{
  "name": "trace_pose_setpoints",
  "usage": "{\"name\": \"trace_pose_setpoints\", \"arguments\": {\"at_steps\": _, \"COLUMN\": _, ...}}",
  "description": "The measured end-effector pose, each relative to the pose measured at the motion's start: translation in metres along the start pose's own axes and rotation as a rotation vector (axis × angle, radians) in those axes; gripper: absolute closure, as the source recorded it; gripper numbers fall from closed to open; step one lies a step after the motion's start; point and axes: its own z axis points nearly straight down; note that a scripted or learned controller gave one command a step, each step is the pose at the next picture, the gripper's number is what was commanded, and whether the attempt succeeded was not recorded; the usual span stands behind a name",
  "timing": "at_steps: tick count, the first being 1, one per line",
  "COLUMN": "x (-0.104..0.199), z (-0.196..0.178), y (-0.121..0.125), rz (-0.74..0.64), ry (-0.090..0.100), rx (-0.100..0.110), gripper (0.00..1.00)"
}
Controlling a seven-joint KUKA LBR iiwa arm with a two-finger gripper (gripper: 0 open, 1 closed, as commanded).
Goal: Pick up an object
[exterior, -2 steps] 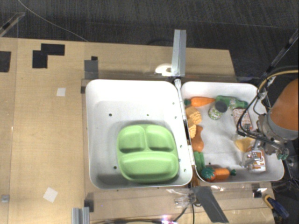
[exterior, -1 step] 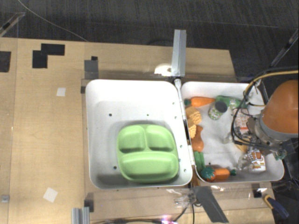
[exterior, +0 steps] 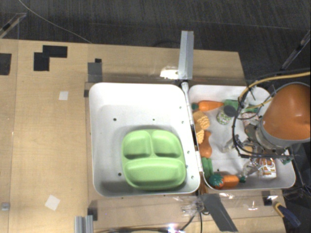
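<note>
The right bin [exterior: 286,181] holds several toy foods. An orange carrot [exterior: 210,106] lies at the back, with a yellow waffle-like piece [exterior: 201,122] and an orange piece [exterior: 206,147] along the left wall. A second carrot [exterior: 227,180] with a green top lies at the front next to a green piece [exterior: 208,166]. A small round grey-green item [exterior: 224,115] sits near the back. A white and red box [exterior: 267,169] lies at the front right. My gripper [exterior: 252,166] hangs low in this bin under the orange-banded wrist [exterior: 290,113], just left of the box and right of the front carrot.
The left bin [exterior: 104,110] carries a green divided plate [exterior: 153,159]. A metal post [exterior: 186,55] stands behind the wall between the bins. Cables [exterior: 240,130] loop around the wrist over the right bin. The wooden bench [exterior: 43,144] stretches to the left.
</note>
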Motion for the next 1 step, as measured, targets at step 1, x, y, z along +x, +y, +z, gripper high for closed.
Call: {"name": "trace_pose_setpoints", "arguments": {"at_steps": 1, "x": -0.0071, "z": -0.014, "y": -0.0009, "rz": -0.008, "ry": -0.018, "rx": 0.009, "gripper": 1.0}}
